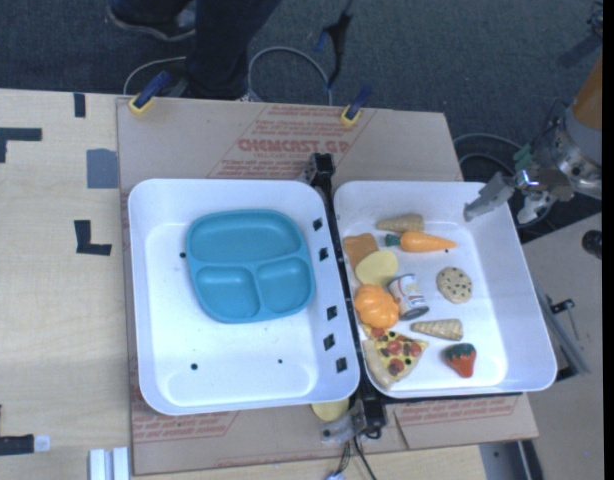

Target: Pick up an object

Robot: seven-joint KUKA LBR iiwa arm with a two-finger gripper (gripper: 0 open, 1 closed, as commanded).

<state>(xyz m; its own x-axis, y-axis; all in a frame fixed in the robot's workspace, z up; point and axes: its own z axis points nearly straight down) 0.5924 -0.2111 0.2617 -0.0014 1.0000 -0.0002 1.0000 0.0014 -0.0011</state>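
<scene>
Carrot [425, 240]: orange toy with a green stub, lying in the right bin [522, 268] near its far wall, just beside a tan roll [401, 223]. Long axis runs across the bin, tip toward the right, stub toward the divider. Nearest candidate to the gripper [485, 203], which hangs over the bin's far right corner; whether its pincer is released or clenched cannot be told. Recommended approach: descend over the carrot's thick middle, jaws closing across the long axis, clear of the roll.

A blue tray [250, 266] lies in a white bin [157, 368]; orange carrot [425, 241], speckled tan cookie [454, 284], red strawberry [462, 359].
</scene>
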